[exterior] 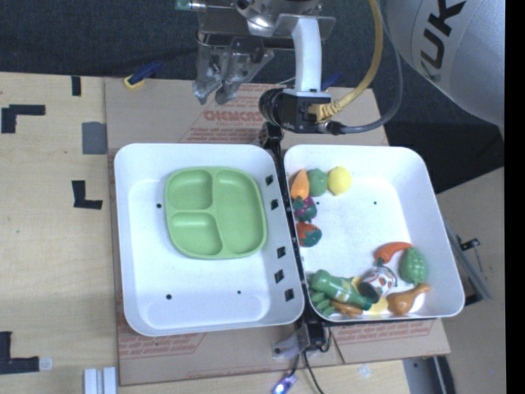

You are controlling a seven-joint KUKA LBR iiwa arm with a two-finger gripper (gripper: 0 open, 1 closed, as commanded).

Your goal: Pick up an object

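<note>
**Approach phase: gripper raised above the bench behind the bins, nothing held.**

In the left shallow white plastic bin (139,302) a light-green three-compartment plastic plate (216,212) is seen. The metal two-finger gripper (215,94) is positioned beyond that bin's far edge; its fingers are set slightly apart and nothing is seen between them. The small toy foods are located in the right white bin (426,220). The round yellow toy lemon (339,180) is judged the better target, since clearance is given on its right side; the crowded pile at the near edge should be avoided.
</note>
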